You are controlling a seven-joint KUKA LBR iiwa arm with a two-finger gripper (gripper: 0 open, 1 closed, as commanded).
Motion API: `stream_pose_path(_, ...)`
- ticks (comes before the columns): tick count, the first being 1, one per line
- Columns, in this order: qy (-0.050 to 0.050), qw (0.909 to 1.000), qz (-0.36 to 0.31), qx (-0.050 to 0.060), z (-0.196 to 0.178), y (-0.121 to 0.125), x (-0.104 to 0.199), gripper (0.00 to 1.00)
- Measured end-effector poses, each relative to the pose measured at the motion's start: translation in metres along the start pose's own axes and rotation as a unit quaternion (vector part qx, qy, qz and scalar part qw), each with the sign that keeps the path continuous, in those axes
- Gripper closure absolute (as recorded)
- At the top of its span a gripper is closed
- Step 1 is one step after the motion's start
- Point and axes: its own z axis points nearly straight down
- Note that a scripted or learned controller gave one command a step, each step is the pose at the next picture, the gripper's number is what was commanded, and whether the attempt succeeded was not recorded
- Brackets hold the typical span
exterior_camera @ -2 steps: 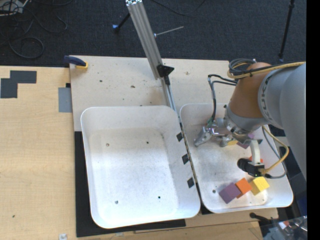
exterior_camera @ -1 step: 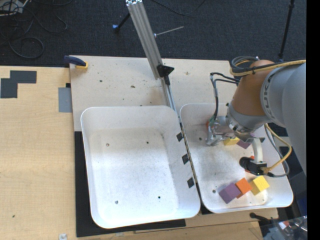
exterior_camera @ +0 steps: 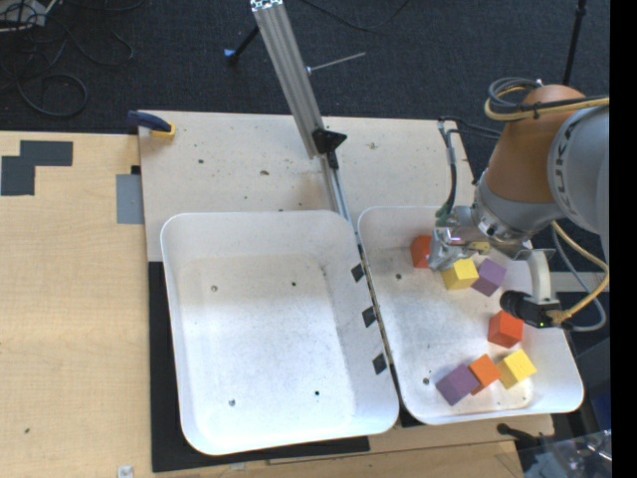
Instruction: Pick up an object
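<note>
Arm bent low, tool (exterior_camera: pixel 450 239) (by orange cube (exterior_camera: pixel 421 252)) over right bin (exterior_camera: pixel 418 366)

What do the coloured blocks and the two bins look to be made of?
Blocks, such as the yellow block and purple block: likely painted wood or foam, matte, flat colour with no glare. The bins, left bin and right bin: probably thin moulded plastic, with rounded rims, white and speckled.

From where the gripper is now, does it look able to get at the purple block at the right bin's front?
Probably yes: the purple block lies uncovered from above, though an orange block touches one side.
</note>
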Motion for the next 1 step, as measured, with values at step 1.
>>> stream_pose_path(1,0.000,1.0000,0.001,0.001,-0.0454,-0.0064,-0.0043,1.00)
